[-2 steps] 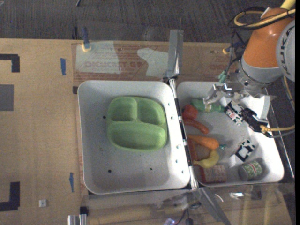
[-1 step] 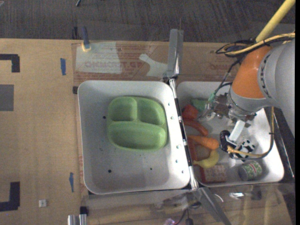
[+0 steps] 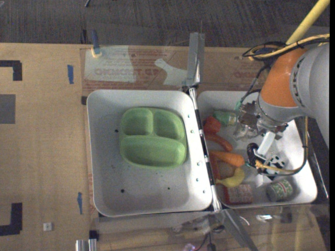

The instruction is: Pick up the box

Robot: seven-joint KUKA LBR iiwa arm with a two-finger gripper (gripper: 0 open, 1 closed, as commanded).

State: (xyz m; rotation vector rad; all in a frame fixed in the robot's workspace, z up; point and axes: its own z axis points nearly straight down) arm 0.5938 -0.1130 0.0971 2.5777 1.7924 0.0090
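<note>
The box (image 3: 239, 193) is a small flat red and white packet lying at the near edge of the right bin (image 3: 309, 161), just below a yellow banana (image 3: 234, 179). My gripper (image 3: 244, 128) hangs over the far middle of that bin, well above the box in the picture, beside a green-capped bottle (image 3: 225, 117). Nothing shows between it and the box except the carrot (image 3: 227, 157).
The right bin also holds a red pepper (image 3: 212, 125), a green-labelled can (image 3: 280, 189) and a black and white toy (image 3: 274, 165). A green divided plate (image 3: 153, 137) lies in the left bin (image 3: 104, 182). A metal divider (image 3: 201, 150) separates the bins.
</note>
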